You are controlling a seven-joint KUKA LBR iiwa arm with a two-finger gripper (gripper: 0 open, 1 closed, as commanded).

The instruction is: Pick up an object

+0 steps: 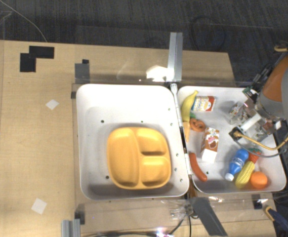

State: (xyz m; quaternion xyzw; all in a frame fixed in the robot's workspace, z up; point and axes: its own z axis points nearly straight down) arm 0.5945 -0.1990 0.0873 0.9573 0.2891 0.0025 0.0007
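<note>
Camera view: claw (241, 113) over right bin (281, 181), near carton (210, 144) and bottle (236, 164).

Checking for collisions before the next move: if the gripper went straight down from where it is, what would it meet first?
Probably the bare floor of the right bin under the gripper; the small carton lies left of that line. Depth is unclear.

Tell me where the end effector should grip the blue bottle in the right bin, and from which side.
Probably mid-body on the blue bottle, coming from above, fingers closing across its width. It lies flat and slanted, white cap toward the bin's front edge. The corn cob touches its right side, so the fit there looks tight; the left side is free.
</note>
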